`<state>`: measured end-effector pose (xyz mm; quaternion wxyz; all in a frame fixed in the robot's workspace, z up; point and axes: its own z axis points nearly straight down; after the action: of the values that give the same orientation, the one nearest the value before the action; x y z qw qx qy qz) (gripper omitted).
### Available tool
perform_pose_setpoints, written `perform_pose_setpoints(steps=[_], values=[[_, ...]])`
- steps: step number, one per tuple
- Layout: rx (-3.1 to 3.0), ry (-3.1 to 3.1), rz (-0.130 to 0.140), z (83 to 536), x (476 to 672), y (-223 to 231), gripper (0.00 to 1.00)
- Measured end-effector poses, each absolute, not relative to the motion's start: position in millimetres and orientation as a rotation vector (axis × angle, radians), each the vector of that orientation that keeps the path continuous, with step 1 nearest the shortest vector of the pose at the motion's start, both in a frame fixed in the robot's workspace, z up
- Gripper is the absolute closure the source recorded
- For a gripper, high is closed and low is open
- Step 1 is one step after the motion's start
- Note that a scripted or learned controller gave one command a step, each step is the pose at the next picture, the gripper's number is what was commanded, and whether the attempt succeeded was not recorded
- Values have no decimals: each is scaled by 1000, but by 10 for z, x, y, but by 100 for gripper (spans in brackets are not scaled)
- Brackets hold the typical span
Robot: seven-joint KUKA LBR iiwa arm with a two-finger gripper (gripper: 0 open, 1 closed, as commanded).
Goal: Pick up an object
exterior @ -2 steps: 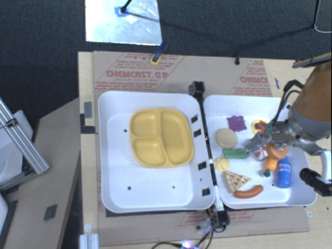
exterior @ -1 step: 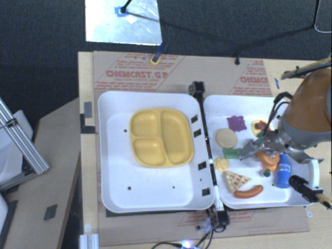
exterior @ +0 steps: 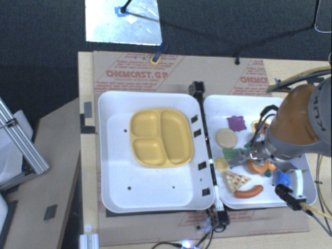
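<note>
Arm reaching into the right bin (exterior: 244,101) among toy food.
The gripper (exterior: 248,157) sits low beside a green piece (exterior: 230,152), near the pizza slice (exterior: 237,180) and sausage (exterior: 248,192); its grip state is unclear.

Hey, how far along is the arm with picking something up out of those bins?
Done: the arm has reached into the right bin, its end effector low among the toy food, beside the green piece and orange piece. In hand: nothing visibly lifted. Left: grasping and raising an item; the sausage, pizza slice, purple piece and round cookie lie on the bin floor.
</note>
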<state>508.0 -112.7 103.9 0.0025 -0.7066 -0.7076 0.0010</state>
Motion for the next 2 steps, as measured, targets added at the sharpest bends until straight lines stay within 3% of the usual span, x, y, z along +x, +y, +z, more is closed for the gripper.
perform_pose_setpoints(steps=[1, 2], values=[[-2223, -2224, -7, 901, 5110, -1126, 0], [-2244, -2237, -11, 1028, 5144, -1183, 100]])
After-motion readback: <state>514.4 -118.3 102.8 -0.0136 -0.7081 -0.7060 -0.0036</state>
